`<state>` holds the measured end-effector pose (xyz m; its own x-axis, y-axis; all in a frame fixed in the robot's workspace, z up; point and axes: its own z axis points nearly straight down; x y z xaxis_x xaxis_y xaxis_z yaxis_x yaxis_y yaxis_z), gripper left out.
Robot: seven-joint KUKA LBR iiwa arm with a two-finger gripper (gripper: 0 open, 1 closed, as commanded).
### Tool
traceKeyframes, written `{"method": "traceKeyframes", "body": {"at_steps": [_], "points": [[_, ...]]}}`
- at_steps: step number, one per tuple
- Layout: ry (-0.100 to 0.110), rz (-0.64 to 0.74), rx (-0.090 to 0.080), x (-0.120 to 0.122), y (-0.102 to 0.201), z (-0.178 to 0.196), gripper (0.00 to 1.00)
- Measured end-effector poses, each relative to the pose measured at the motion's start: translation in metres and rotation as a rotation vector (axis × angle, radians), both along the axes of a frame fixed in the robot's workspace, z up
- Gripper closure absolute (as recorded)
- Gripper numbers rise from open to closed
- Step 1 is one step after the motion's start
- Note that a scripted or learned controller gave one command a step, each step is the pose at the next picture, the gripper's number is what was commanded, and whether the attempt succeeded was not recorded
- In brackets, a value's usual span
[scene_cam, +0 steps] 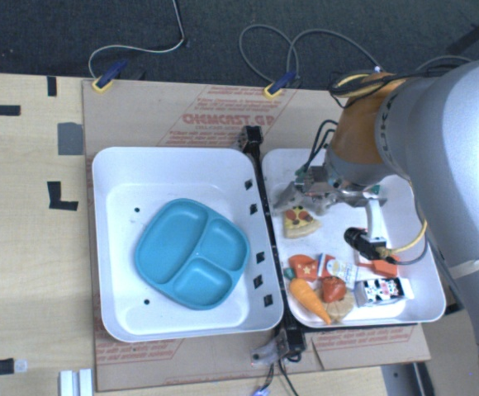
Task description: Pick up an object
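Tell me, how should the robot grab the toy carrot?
Probably from straight above, pinching the carrot across its thick orange middle. It lies flat and slanted near the right bin's front edge, with its narrow end pointing to the front. The tomato crowds one side, so the fingers must slip in carefully.

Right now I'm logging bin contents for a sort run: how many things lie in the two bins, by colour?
Blue: 1, the tray in the left bin
Orange: 2, the carrot and a small piece
Red: 2, the tomato and a piece beside it
Yellow: 1, the pizza slice
Black and white: 1, the carton
Total: 7, though the cluster may hide more
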<state>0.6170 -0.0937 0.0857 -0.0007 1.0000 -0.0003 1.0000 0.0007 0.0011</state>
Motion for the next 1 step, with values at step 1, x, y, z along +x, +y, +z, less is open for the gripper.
{"method": "traceKeyframes", "body": {"at_steps": [1], "points": [[-0.001, 0.001, -0.001, 0.0002, 0.0002, 0.0096, 1.00]]}}
